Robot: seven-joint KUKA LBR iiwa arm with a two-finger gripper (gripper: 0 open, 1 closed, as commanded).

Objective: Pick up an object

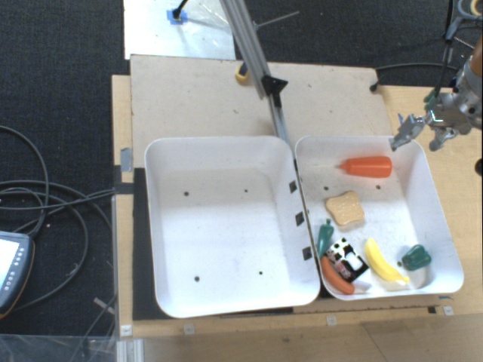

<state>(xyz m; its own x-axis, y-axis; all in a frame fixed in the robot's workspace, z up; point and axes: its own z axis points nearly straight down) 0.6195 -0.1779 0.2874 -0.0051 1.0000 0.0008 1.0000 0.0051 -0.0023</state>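
The right bin (440, 210) holds an orange carrot (367, 167) near its far wall and a slice of bread (345, 209) at its middle. Along the near wall lie a yellow banana (385, 261), a dark green piece (416, 258), a black-and-white toy (349, 258), a red sausage (336, 275) and a slim green item (324, 236). My gripper (419, 134) hangs above the bin's far right corner, just right of the carrot and higher. It is open, with nothing between its fingers (403, 131).
The left bin (219, 225) sits beside the right one, sharing a divider wall. A slanted metal pole (253, 44) reaches down to the bins' far junction. Cables (53, 198) and a tablet (11, 266) lie on the floor at the left.
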